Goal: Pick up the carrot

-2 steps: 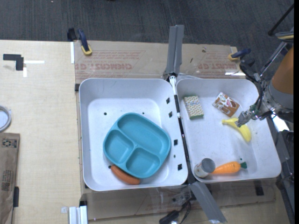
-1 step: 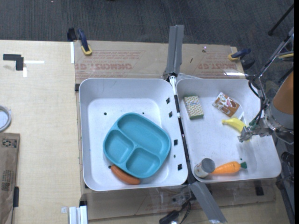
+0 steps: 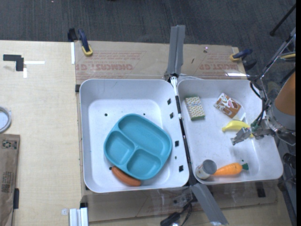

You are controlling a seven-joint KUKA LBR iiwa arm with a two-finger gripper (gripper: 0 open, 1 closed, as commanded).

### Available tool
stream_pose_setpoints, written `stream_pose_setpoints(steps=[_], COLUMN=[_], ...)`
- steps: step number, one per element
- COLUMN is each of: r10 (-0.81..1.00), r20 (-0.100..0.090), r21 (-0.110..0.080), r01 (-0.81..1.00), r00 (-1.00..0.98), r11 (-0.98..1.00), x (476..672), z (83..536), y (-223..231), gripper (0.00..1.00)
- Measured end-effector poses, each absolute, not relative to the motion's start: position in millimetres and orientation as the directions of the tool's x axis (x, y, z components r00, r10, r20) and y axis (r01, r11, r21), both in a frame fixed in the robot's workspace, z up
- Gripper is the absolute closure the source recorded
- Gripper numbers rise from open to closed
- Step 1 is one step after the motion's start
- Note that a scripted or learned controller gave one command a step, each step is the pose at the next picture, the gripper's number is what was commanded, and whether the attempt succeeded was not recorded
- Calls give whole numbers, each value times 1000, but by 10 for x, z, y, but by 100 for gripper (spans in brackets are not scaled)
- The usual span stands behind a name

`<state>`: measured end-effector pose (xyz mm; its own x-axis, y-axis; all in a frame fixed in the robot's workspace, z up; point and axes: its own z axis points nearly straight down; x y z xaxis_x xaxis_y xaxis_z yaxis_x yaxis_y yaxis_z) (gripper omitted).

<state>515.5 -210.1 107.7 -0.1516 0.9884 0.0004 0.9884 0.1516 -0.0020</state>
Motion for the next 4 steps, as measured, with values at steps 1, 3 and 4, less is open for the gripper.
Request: stream_pose_setpoints(steps=[1, 3, 4], r10=[903, 424, 241], r20=[6, -13, -4], r21=[-1, 5, 1], r01=[903, 424, 241], r00=[-430, -905, -970], r11=[430, 905, 970], x=[4775, 4823, 4946], z=[909, 945, 1208], y=[-2195, -1535, -1312], gripper=[0, 0, 0])
